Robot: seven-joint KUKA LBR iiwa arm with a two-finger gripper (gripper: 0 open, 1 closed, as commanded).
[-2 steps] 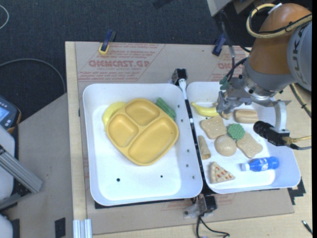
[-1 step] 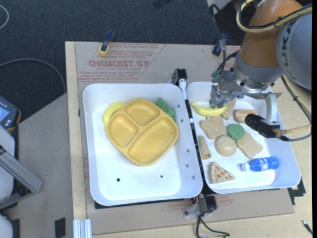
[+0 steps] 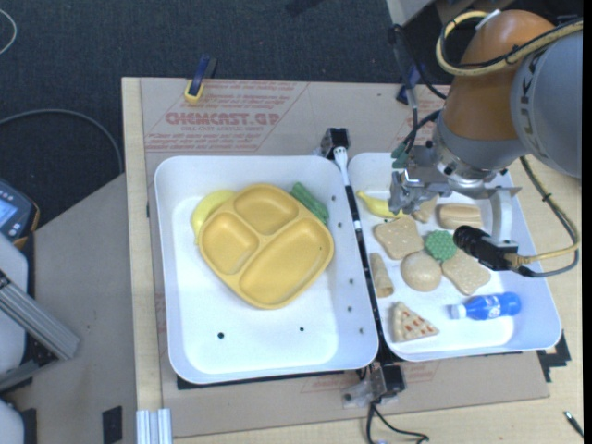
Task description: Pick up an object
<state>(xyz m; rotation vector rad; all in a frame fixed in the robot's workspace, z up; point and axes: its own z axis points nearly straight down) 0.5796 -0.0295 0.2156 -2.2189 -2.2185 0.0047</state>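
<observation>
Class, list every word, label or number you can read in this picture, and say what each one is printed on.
"CHEMCAST GP": large red print on the brown paper sheet behind the left bin.
Smaller red lines under it: too blurred to read.
Blue bottle in the right bin: no readable label.
Letters on the grey arm: only partly visible, not readable.

A robotics lab: a grey arm (image 3: 546, 91) with an orange band reaches over a desk (image 3: 231, 114) topped with printed cardboard, two white bins (image 3: 176, 248) clamped side by side, loose cables (image 3: 37, 123) trailing on dark carpet (image 3: 92, 26), and toy food (image 3: 412, 324) as test pieces.
</observation>
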